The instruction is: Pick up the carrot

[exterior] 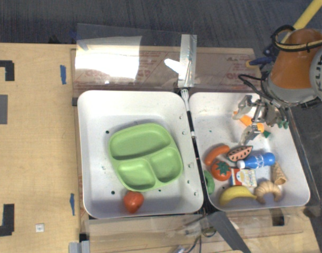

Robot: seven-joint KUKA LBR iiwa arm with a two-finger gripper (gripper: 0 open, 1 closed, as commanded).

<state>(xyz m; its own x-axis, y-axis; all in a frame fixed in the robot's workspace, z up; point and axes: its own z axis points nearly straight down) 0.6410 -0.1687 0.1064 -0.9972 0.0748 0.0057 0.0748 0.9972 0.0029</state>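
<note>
2 white bins side by side, and the gripper (254, 121) hangs at the upper right of the frame over the right bin (300, 165), its fingers clamped on the orange carrot (249, 121), lifted above the tomato (221, 170), banana (237, 194) and blue bottle (258, 161); the green divided plate (145, 156) sits in the left bin (92, 141).

Glossy white plastic bins (92, 141), matt wooden bench (29, 141)

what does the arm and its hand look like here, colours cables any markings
The arm shows a broad orange band with a grey and white casing beside it, carrying dark lettering cut off by the frame. Black cables loop over the top of the band and along its lower side. Below it, the hand is a small metallic assembly with orange and green bits.
</note>
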